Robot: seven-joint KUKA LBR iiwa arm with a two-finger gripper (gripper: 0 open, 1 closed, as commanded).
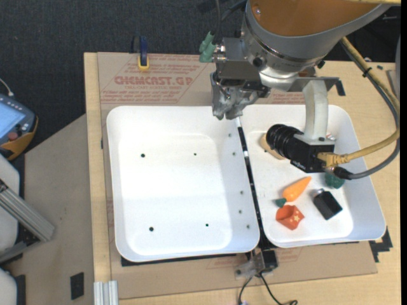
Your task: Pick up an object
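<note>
The right bin (367, 216) holds an orange carrot-shaped piece (297, 188), a red block (290, 216), a black block (327, 204) and a small teal piece (334, 182). A tan object (266, 142) peeks out from under a black cylinder. My gripper (227, 108) hangs over the far end of the divider between the two bins, well away from these objects. Nothing shows in it. The arm's big grey and orange body hides the far part of the right bin.
The left bin (127, 170) lies beside the right one on a cardboard sheet. A black cylinder on a white bracket (289, 146), with a yellow cable, sticks out from the arm over the right bin. A blue clamp (143, 53) stands at the far edge.
</note>
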